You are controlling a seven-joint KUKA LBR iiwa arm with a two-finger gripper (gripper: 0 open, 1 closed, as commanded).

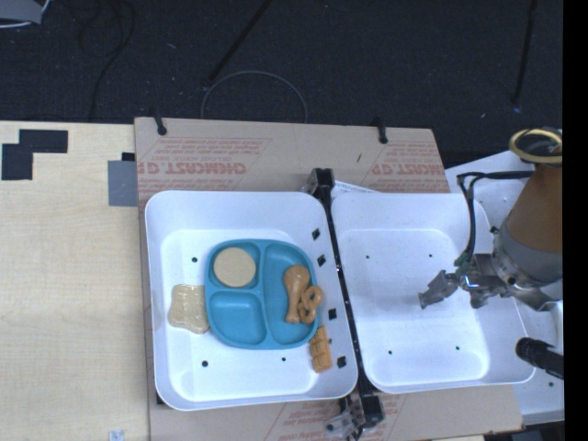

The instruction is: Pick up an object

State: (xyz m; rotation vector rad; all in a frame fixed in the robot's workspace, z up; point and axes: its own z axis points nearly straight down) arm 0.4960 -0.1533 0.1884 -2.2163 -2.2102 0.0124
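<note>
Two shallow white bins sit side by side on a cardboard sheet (pixel 276 159) that lies on the tabletop (pixel 64 274). In the left bin (pixel 175 375) there is a blue divided plate (pixel 246 324) with three compartments. A round tan disc, like a flat cookie (pixel 233 266), lies in the upper left compartment, and a brown pretzel-shaped piece (pixel 301 294) lies in the long right compartment; the lower left compartment shows bare blue plastic. Just beside the plate on its left edge, touching it, rests a pale beige piece that looks like a slice of bread (pixel 188 308). Near the lower right corner of the plate, on the bin floor and close to the divider between the bins, lies a small orange-brown ridged piece (pixel 320 349). The arm (pixel 542 219) comes in from the right side and hangs over the right bin (pixel 404 361). Its end effector (pixel 439 290) is low over the floor of that bin, well apart from all the food items, and points toward the left. If it is spread or pressed together I cannot tell, because the dark parts blur together. Nothing is visible pinched in it.
</note>
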